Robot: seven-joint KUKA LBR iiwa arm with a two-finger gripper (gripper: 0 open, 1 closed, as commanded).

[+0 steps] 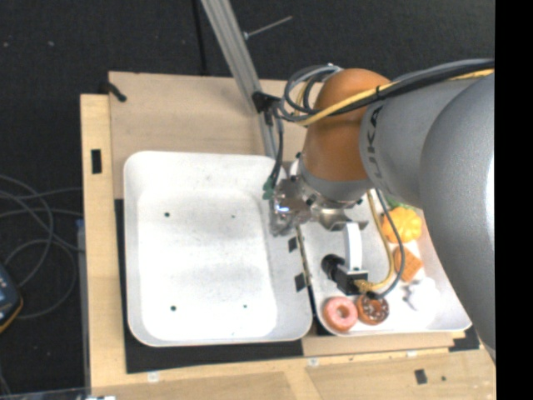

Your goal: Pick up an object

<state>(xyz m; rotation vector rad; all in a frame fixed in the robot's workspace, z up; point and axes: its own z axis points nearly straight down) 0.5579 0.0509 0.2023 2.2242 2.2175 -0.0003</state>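
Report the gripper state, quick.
Gripper: cannot be told whether open or shut from this view.

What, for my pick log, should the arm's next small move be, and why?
Probably ease the arm toward the pink donut. It lies unobstructed by the right bin's front edge, beside a brown donut, while the wrist hangs farther back, near the wall between the bins.

Bench [191, 111]: pale wood, black tape marks [96, 162] nr left edge & front-right corner. Floor [75, 23]: dark, matte. Loose cables [33, 215] on floor, left of bench. Aluminium rail [226, 36] slants in from top.
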